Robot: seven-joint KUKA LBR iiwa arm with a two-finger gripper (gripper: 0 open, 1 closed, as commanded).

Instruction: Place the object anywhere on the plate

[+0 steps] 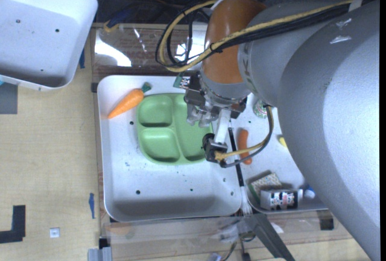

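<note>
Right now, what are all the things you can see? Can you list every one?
left bin: one, white, middle of the bench
right bin: one, white, partly under the arm
plate: one, green, divided, in the left bin
carrot: one, orange with a green top, in the left bin by the plate's far left corner
orange thing: one, small, in the right bin, too hidden to name
bottle: one, white with a dark label and blue cap, lying at the right bin's near edge
speckled block: one, brownish, just behind the bottle
arm: one, grey with an orange band
gripper: one, over the plate's right edge
</note>
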